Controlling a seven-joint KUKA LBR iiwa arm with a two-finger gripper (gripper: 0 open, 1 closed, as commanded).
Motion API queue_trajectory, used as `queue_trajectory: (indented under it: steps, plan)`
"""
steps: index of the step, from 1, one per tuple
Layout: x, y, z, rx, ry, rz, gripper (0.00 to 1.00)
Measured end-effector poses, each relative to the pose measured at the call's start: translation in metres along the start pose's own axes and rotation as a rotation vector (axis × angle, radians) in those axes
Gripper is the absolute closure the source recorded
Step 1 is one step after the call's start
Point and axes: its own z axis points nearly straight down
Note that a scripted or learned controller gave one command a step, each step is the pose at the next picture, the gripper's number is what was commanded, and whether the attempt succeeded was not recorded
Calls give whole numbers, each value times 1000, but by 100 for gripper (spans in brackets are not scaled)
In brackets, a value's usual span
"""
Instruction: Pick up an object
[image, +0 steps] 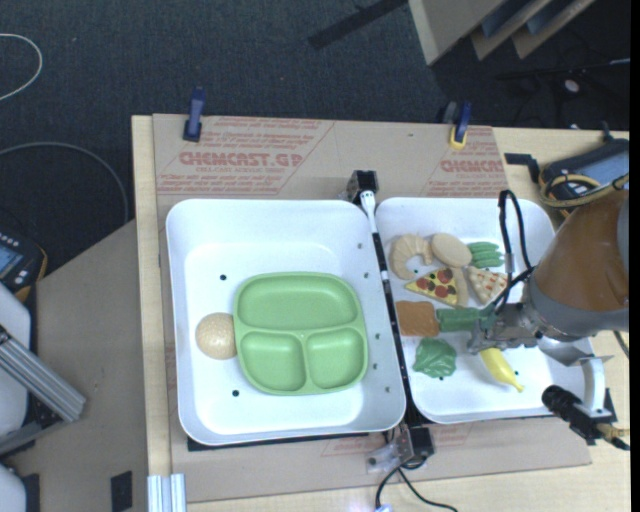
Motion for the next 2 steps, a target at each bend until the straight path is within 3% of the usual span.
queue_trajectory:
  steps: [2]
  plan:
    - [0,1,-19,-4,-2,1,100]
